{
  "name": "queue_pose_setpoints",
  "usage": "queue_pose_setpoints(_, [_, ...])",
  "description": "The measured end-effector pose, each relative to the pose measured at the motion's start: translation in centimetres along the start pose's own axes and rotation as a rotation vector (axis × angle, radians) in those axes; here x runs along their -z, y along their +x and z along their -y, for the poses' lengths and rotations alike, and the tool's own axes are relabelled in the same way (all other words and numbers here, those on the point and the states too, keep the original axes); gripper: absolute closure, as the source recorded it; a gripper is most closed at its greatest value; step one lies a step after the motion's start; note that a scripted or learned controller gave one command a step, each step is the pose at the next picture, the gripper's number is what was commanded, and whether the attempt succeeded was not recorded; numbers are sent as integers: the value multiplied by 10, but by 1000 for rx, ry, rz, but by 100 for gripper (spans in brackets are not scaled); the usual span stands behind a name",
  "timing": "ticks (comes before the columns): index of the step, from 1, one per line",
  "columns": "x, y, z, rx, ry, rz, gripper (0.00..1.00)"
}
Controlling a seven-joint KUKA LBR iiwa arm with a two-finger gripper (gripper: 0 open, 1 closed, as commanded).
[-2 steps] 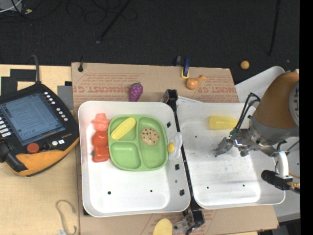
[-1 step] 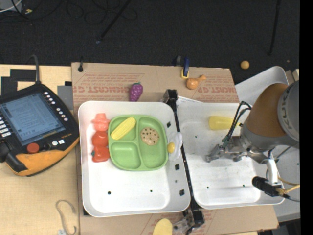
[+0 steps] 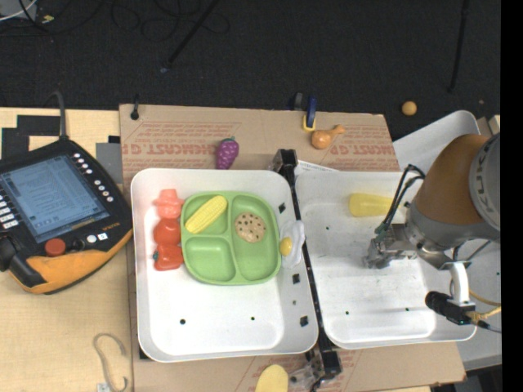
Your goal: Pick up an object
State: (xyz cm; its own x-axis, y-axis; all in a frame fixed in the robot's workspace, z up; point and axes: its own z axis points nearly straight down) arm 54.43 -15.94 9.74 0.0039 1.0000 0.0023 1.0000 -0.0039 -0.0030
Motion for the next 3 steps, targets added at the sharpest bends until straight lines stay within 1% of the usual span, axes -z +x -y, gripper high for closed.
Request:
queue_pose_setpoints(1, [44,-8,0,-4,-5,3,100])
queue_pose_setpoints(3, [133,-9,1,3,-6,3,100])
